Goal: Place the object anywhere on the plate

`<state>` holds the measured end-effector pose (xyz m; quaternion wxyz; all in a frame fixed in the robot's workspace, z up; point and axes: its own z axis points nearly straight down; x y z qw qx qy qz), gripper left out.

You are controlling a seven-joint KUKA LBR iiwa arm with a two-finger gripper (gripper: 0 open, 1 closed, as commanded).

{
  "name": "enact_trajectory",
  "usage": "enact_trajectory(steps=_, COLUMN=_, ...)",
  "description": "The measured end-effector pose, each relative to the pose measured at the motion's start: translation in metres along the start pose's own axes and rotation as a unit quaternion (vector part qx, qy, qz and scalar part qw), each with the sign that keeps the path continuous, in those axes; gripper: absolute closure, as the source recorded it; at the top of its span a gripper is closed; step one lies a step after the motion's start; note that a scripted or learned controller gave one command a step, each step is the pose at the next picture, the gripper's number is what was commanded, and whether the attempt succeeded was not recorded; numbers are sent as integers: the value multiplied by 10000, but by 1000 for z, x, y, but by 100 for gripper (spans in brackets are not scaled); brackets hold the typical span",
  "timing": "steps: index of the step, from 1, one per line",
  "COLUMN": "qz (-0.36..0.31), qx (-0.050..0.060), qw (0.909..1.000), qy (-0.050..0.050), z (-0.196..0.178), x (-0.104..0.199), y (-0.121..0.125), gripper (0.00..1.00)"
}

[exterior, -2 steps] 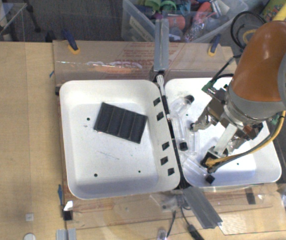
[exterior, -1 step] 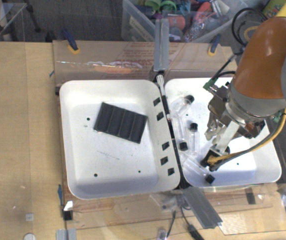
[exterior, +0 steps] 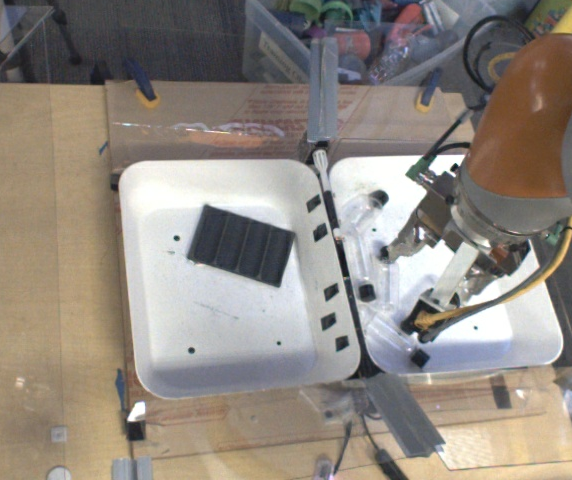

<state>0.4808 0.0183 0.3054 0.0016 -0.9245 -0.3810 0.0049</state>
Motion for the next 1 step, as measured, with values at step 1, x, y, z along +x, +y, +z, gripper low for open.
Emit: enact_trajectory(steps=1, qz=-1, qx=7, qw=10000, qy=-11, z=-9, x=0, y=0, gripper=100)
